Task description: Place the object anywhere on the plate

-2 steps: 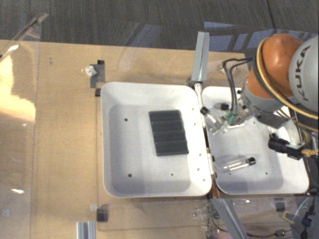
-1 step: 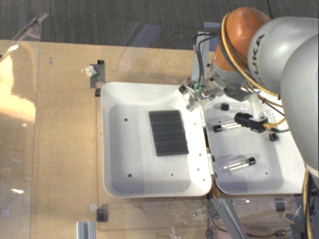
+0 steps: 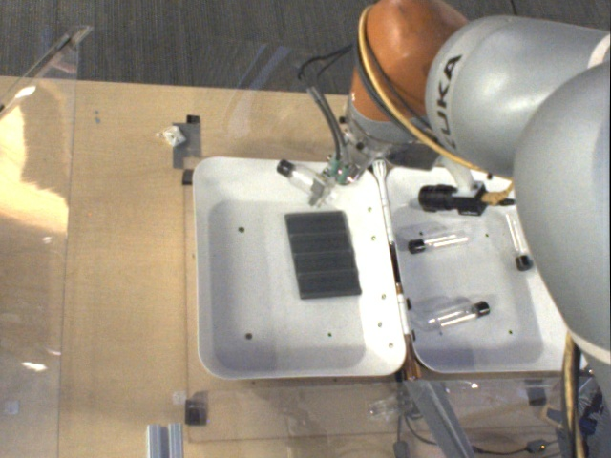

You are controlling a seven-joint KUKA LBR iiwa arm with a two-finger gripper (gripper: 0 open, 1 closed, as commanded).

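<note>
A dark grey ribbed plate lies flat in the middle of the left white bin. My gripper hangs over the back of that bin, just beyond the plate's far edge. It is shut on a clear vial with a black cap. The vial sticks out to the left of the fingers, cap end outward, roughly level and lifted off the bin floor.
The right bin holds three more clear vials with black caps: one near its left side, one toward the front, and one by the right side. The arm's bulk covers the back right of the bench.
</note>
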